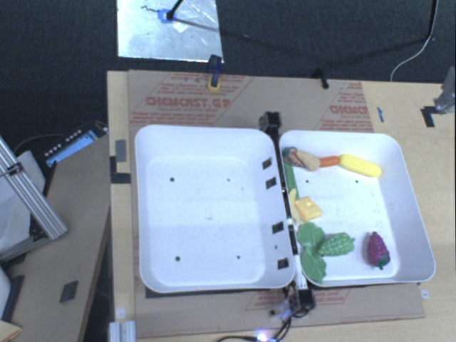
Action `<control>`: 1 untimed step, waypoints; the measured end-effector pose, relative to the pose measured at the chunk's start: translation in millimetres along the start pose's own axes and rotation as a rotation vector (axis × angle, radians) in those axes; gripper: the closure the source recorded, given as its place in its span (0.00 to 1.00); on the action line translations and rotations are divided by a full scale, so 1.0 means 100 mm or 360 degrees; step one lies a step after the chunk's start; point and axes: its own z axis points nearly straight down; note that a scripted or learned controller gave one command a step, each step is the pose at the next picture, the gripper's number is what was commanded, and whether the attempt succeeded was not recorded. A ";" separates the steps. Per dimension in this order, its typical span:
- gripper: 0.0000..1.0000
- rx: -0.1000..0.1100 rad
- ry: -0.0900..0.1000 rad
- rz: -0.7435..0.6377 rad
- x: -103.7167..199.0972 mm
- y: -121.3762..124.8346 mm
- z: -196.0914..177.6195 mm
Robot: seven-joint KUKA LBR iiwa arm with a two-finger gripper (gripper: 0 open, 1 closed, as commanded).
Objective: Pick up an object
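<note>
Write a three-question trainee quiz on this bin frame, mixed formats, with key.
1. True or false: the corn lies in the left bin.
2. Which item sits nearest the right bin's front right corner? A) cheese B) purple grapes C) corn
3. Fill in: the green grapes touch a green ____.

Key: 1 false; 2 B; 3 leaf.
</note>
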 end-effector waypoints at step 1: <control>1.00 -0.0003 -0.0001 -0.0006 0.05 -0.38 0.00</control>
